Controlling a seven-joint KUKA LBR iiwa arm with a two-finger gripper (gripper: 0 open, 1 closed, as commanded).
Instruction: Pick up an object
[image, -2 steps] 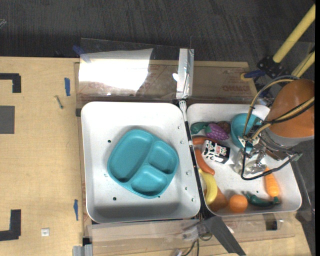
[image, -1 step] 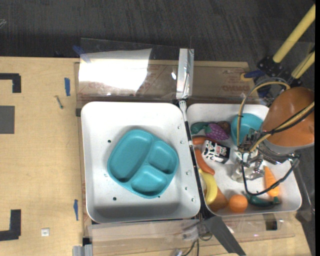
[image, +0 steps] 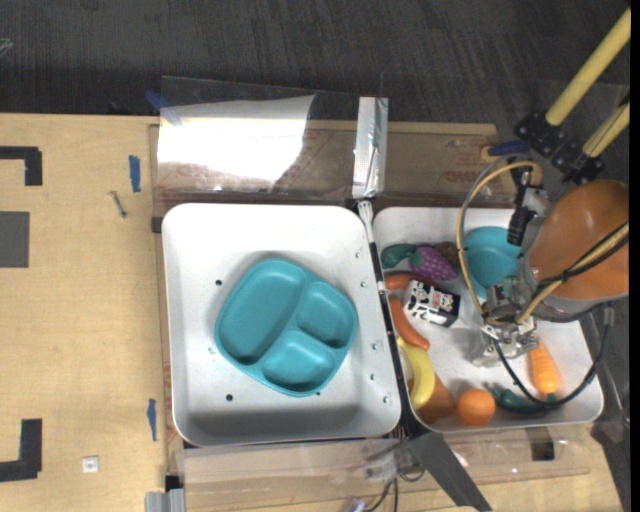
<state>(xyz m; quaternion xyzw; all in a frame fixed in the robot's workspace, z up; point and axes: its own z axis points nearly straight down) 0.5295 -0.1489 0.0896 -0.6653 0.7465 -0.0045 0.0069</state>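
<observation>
you see the pincer (image: 507, 335) low in the right bin (image: 585, 395), beside a carrot (image: 544, 371); a teal tray (image: 287, 325) fills the left bin (image: 190, 300).

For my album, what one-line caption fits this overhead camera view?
Robot gripper lowered into the right bin of toy food, beside a teal divided plate in the left bin.

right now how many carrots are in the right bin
2. One carrot lies near the right bin's right wall, just below the gripper. The other carrot lies along its left wall. More may hide under the arm.
</observation>
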